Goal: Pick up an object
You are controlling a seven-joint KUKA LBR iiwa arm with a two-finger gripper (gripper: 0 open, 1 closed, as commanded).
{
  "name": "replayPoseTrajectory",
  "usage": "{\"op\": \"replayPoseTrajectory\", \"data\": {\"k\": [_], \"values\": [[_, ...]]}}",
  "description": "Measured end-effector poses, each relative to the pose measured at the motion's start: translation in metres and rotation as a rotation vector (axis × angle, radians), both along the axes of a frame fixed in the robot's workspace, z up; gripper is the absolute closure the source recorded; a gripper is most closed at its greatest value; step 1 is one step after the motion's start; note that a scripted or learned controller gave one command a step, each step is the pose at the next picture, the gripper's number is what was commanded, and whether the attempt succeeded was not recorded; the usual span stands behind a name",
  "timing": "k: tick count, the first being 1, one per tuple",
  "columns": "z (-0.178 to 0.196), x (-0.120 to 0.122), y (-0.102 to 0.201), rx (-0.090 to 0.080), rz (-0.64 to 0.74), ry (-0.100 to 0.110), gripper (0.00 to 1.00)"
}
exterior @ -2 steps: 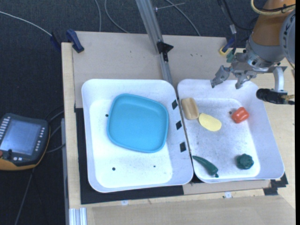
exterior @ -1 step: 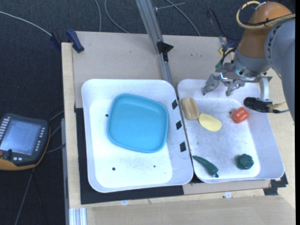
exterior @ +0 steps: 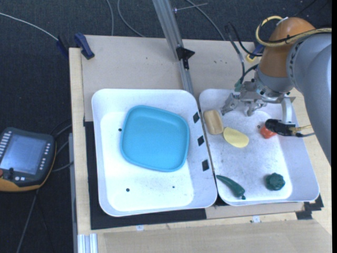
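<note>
My gripper (exterior: 240,108) hangs over the back of the right bin (exterior: 303,165), open, with nothing between its fingers. Just in front of it to the left lies a tan bread-like piece (exterior: 213,122), and a yellow lemon-shaped piece (exterior: 236,137) lies beside that. A small red-orange piece (exterior: 267,133) sits to the gripper's right, partly under a black cable fitting (exterior: 280,126). Near the front of the bin lie a green pepper (exterior: 231,186) and a dark green lumpy piece (exterior: 274,181).
The left bin (exterior: 105,141) holds a light blue square plate (exterior: 155,138). A metal pole (exterior: 169,20) slants up from between the bins at the back. A teach pendant (exterior: 23,157) lies on the floor at far left.
</note>
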State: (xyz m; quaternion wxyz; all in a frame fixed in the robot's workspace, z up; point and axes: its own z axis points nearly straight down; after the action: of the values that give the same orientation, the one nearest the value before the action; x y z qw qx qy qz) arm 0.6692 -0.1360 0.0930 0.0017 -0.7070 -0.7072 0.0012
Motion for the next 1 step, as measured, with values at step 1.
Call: {"op": "replayPoseTrajectory", "data": {"k": [1], "values": [[0.0140,0.0019,-0.0001,-0.001,0.001,-0.006,1.00]]}}
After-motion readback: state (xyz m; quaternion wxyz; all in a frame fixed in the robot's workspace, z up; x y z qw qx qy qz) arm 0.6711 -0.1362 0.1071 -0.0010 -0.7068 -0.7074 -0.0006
